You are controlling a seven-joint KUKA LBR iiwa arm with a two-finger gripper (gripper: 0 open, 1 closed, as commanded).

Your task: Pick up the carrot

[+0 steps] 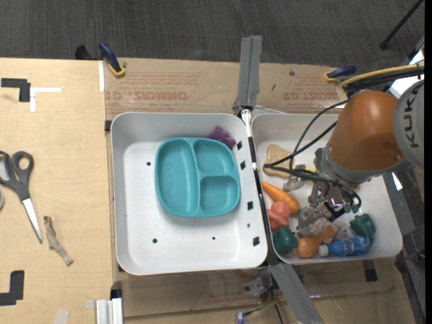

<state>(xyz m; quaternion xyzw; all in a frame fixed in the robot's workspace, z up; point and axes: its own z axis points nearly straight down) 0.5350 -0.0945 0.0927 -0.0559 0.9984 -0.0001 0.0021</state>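
The carrot [280, 194] is orange and lies slanted near the left wall of the right bin [385, 201], just above a pink toy [279, 212]. My gripper [317, 216] hangs low over the bin's front middle, a short way right of the carrot and apart from it. The gripper's tip sits among small items, with cables and the wrist covering part of it. The orange wrist band [364, 132] looms above the bin's right half.
Around the gripper lie a dark green toy [283, 239], an orange piece [308, 248], a blue bottle [348, 247], a green item [363, 223] and a beige item [277, 155]. The left bin [135, 241] holds a teal divided plate [199, 177] and a purple item [221, 136]. Scissors [23, 187] rest on the bench at left.
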